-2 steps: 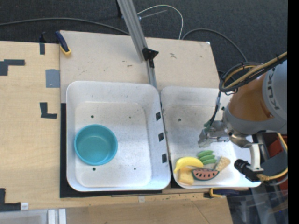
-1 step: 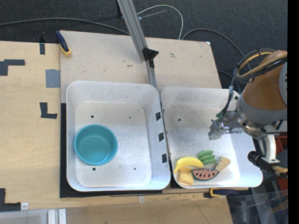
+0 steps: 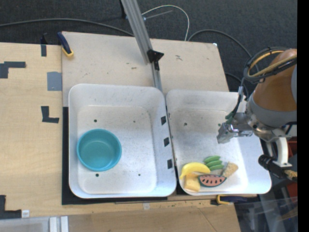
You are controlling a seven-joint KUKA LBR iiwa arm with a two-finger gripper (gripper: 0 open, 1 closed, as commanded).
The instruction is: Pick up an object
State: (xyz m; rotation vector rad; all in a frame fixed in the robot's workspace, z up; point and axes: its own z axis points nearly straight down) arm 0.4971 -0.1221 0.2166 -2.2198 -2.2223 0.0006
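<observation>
toys (image 3: 208, 172): banana, watermelon slice, green pod heaped, overlapping, right bin (image 3: 193, 105) front | gripper (image 3: 225, 134): above bin, apart from toys; blurred, state cannot be told | bowl (image 3: 99, 150): left bin (image 3: 116, 92)

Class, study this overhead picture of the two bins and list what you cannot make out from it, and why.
1. Gripper: small and blurred in the camera view; open or shut cannot be told.
2. Toy food pile in the right bin: pieces overlap, so the lower ones are partly hidden.
3. Arm: cut off toward the right side.
4. Blue bowl in the left bin: its underside is hidden.
</observation>
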